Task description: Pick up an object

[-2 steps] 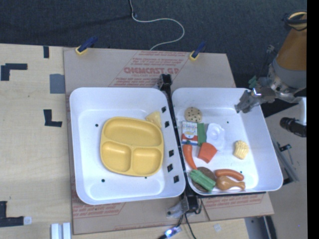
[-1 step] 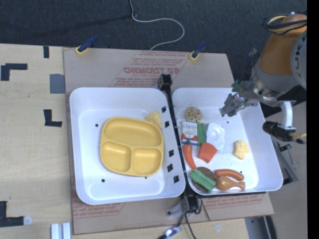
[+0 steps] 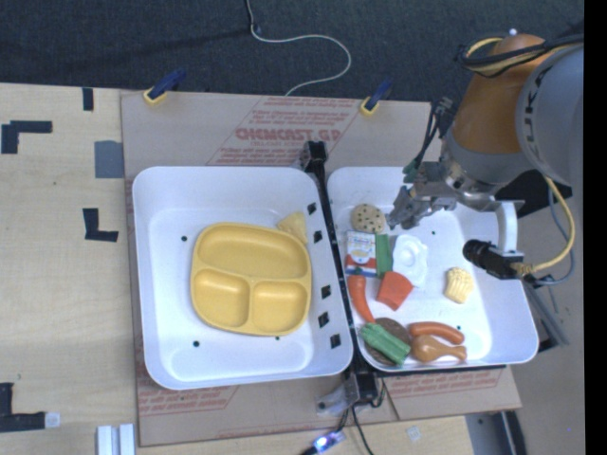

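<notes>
- Far left of the claw (image 3: 406, 209), in the other bin (image 3: 156, 254), a yellow divided plate (image 3: 251, 279) lies flat; wide and smooth, it looks a poor thing to pinch.
- Just left of the claw, almost under its tip, sits a speckled cookie (image 3: 367, 219): likely light, stiff, best pinched across its edges.
- Below the claw lie a green stick (image 3: 382, 253) and a red wedge (image 3: 395, 290), both small, probably hard plastic, slippery.
- Lower still, a sausage (image 3: 435, 331) and a drumstick (image 3: 440, 352) lie rounded; grip across the narrow middle.
- Right and below the claw, a corn piece (image 3: 459, 284) lies apart, easy to reach.
- Whether the claw is released or clenched, I cannot tell; nothing shows in it.
</notes>
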Controlling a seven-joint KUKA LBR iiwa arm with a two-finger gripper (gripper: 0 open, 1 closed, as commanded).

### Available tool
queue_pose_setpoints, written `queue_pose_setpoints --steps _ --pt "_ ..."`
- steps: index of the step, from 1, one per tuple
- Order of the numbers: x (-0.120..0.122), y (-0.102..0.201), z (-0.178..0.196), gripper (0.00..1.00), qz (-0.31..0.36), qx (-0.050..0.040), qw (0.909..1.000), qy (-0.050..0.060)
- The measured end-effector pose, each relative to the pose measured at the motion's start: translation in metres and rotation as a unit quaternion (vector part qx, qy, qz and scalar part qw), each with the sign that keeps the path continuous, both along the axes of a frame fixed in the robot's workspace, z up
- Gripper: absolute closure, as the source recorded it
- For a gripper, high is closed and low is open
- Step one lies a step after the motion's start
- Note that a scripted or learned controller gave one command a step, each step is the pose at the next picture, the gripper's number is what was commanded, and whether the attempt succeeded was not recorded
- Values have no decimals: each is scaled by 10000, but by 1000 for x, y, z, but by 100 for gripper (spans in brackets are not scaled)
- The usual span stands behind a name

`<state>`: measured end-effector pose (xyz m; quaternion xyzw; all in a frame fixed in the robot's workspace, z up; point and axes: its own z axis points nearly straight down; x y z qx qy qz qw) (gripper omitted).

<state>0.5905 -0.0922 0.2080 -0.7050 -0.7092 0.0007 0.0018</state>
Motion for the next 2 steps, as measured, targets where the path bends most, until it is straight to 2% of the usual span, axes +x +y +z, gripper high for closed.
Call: queue_pose_setpoints --steps 1,2 --pt "-3 48 2 100 2 3 10000 -3" --pt "-18 90 27 100 2 1 10000 -18"
